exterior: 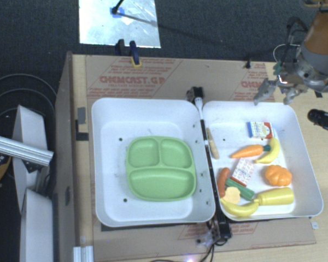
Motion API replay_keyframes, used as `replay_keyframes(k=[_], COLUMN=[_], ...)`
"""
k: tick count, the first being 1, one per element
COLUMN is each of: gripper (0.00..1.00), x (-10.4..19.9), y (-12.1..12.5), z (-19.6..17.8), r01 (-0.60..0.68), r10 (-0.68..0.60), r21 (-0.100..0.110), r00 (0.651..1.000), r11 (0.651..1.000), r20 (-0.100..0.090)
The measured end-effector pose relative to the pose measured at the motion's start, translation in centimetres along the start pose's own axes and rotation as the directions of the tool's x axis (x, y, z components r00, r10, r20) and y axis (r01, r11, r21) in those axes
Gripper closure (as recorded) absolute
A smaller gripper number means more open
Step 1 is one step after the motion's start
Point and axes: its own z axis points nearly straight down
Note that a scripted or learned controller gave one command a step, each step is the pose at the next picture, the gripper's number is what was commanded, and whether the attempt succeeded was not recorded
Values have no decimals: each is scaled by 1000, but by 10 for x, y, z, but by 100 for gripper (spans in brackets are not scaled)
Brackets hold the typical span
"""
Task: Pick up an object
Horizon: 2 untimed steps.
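Still at the approach step, nothing grasped.
Hovered with end effector (277, 91) spread and bare above the far rim of the right bin (311, 165); toys such as the orange carrot (246, 152) lay below, so likely needed a descent onto one.

A robotics lab test bench: two white bins (153, 105) sit on a cardboard sheet (153, 75) at frame centre, one holding a green divided tray (160, 167), the other plastic toy food (257, 173). Loose cables (22, 91) and aluminium framing (19, 149) crowd the left edge over dark carpet (33, 26).
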Motion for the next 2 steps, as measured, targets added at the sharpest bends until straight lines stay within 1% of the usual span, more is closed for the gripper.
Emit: replay_keyframes(k=[1,2], gripper=[0,0], x=[-62,-68], y=[-9,-10], z=[117,174], r01=[-7,-2], r10=[7,2], r21=[10,4], r00=[1000,1000], r11=[1000,1000], r20=[0,0])
